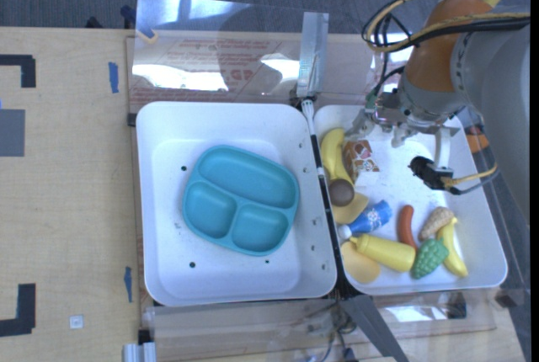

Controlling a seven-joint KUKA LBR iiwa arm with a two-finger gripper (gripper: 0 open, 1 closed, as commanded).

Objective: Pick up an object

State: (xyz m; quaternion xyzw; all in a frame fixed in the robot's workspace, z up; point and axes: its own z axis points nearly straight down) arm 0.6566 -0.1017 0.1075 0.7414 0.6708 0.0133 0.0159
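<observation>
Upper-left of the right bin [476, 209], a small packet [360, 157] lies flat: crinkly, white with a brown-red print. It sits just beside the gripper [396, 129], on its left and slightly lower. No contact is visible, and whether the gripper is spread or closed can't be told from this angle. Nothing is seen held.

A banana [332, 151] lies against the packet's left side, curved, smooth and yellow, running along the bin's left wall. A small brown ball [341, 193] with a dull surface sits at the banana's lower end.

Lower in the bin is a loose cluster:
- blue bottle [369, 219], glossy plastic, white at one end, tilted
- red sausage [407, 224], a smooth short cylinder, roughly upright in view
- yellow squeeze bottle [383, 251], smooth and tapered, lying on its side and touching the blue bottle
- green lump [429, 258], bumpy and cone-like, butted against the squeeze bottle's right end
- tan lump [435, 221], rough-looking, just above the green one
- second yellow curved piece [456, 249] on the green lump's right
- flat pale-yellow disc [362, 268], partly under the squeeze bottle

Both bins are shallow, matte white, with rounded corners. The left bin [168, 141] holds a teal divided plate [240, 199], smooth plastic with three compartments, centred and tilted. The bench [67, 183] is pale wood-tone.
</observation>
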